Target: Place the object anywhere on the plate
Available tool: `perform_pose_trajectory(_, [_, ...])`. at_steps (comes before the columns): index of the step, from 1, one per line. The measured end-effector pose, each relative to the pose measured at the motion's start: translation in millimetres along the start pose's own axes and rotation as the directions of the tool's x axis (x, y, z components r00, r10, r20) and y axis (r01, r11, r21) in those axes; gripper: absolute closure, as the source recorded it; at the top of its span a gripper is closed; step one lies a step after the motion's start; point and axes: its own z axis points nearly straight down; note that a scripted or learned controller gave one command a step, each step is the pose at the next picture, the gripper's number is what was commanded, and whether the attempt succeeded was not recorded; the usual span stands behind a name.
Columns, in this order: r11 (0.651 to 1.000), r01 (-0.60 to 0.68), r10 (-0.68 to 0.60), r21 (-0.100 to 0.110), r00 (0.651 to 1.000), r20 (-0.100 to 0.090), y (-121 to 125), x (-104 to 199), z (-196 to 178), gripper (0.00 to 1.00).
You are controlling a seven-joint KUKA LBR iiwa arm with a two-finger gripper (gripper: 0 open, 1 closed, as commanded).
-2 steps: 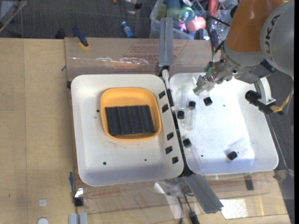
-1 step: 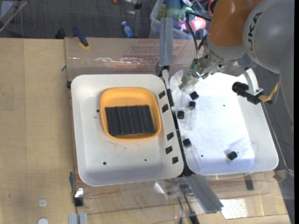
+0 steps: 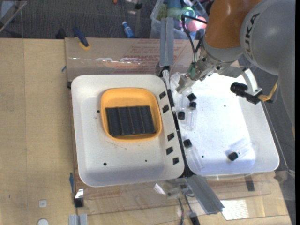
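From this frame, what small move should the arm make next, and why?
Probably carry the gripper leftward over the divider toward the yellow plate. The gripper sits at the right bin's upper-left corner, while the plate lies in the left bin with a dark ridged block already on it.

Arm (image 3: 262, 27) cropped — jaws' state unclear
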Motion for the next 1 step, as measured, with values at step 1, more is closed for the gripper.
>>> perform_pose_trajectory(1, [1.0,0.0,0.0,0.0,1.0,0.0,0.1,0.0,-0.2,0.0])
